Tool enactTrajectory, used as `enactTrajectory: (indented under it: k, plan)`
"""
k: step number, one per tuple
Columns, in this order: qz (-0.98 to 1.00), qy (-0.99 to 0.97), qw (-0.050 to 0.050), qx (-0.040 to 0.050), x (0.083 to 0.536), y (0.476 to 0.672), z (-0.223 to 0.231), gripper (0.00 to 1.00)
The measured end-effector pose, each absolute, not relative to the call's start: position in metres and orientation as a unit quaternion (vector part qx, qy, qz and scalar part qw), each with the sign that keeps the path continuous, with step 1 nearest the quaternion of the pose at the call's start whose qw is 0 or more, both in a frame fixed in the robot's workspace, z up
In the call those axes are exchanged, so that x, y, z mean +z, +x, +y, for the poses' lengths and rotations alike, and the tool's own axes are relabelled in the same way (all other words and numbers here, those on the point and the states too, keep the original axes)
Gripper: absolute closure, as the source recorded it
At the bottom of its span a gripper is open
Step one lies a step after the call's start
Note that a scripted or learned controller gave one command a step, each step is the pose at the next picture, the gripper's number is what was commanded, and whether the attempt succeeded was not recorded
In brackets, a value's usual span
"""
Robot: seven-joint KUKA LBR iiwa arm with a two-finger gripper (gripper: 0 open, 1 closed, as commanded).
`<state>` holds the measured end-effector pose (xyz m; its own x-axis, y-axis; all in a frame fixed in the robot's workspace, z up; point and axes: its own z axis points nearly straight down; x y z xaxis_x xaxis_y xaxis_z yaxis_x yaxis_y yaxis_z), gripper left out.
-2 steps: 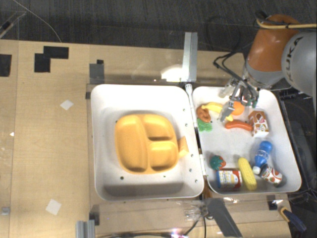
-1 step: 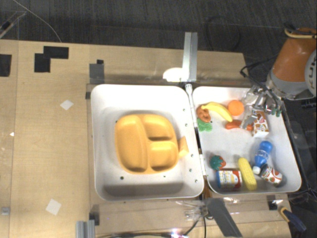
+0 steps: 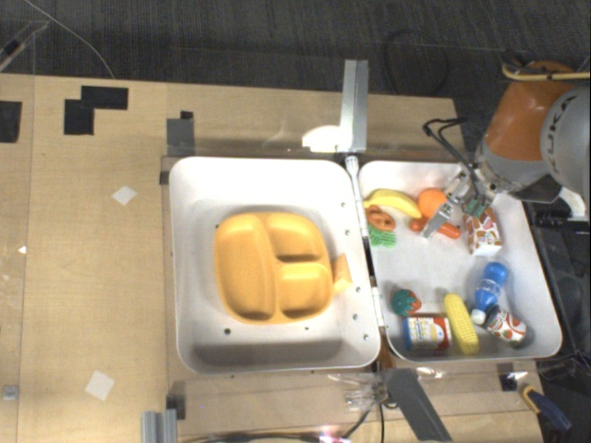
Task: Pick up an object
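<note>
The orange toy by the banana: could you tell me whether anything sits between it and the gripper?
Nothing visible does. The gripper hangs right beside the orange toy, with the banana on the toy's far side, away from the arm.

no readable text, can (image 3: 426, 332) label and carton (image 3: 483, 232) print near gripper (image 3: 447, 212) too blurred

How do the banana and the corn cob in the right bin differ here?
The banana is curved and lies crosswise near the far wall of the right bin; the corn cob is straight, ridged, and lies lengthwise near the front wall. The banana sits beside the gripper; the corn cob lies farther away. Both are yellow.
</note>
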<state>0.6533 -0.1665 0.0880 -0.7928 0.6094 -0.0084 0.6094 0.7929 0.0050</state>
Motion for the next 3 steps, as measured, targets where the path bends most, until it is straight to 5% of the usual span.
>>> enactTrajectory:
  k: [1, 2, 3]
  plan:
    - [0.905, 0.426, -0.004, 0.0027, 0.086, 0.661, -0.196, 0.00]
    - [0.779, 0.627, 0.003, 0.0014, 0.087, 0.649, -0.200, 0.00]
    - [0.781, 0.625, 0.001, -0.0013, 0.101, 0.648, -0.201, 1.00]
